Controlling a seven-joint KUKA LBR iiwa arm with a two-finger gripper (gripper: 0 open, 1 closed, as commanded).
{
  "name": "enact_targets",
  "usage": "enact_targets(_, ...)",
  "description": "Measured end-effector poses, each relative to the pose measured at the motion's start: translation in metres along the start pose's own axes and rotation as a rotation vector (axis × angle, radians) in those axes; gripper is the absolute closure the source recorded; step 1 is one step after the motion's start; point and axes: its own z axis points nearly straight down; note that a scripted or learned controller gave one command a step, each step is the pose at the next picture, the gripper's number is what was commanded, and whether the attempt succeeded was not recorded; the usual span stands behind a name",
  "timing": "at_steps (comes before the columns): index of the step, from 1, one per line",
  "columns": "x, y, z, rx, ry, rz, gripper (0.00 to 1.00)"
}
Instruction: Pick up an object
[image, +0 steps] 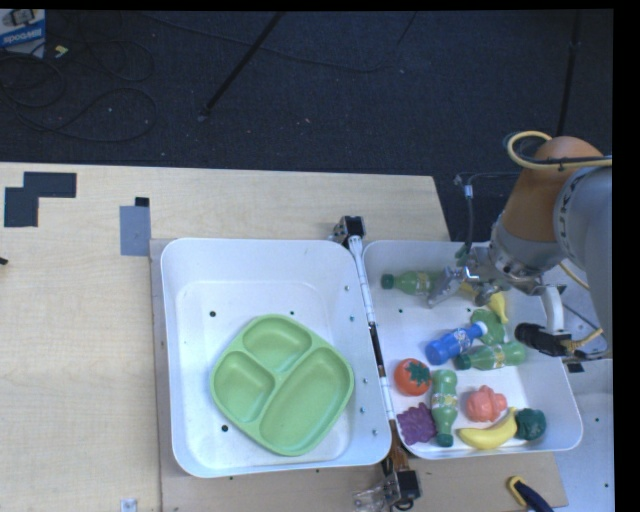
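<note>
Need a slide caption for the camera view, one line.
Arm's claw low in the right bin by a green bottle; green plate in the left bin.

toy foods (470, 375) in right bin (570, 425)

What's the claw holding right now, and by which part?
Cannot tell. The claw sits low in the right bin beside a green bottle, but no object shows between its tips.

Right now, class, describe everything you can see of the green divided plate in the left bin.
The green divided plate is pale green, looks like moulded plastic and has rounded corners. Raised ridges split it into three compartments: two smaller ones toward its upper left and one long one along its lower right. It lies flat, turned diagonally, on the floor of the left white bin, toward that bin's near right corner. Nothing lies in it.
</note>
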Motion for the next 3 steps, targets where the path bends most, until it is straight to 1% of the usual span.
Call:
enact_targets(1, -0.0071, 0.001, -0.0003, 0.005, 0.011, -0.004, 0.0)
enact_targets(2, -0.0118, 0.0016, -0.0005, 0.008, 0.017, -0.005, 0.0)
enact_targets(3, -0.0151, 0.0017, -0.0076, 0.004, 0.006, -0.007, 1.0)
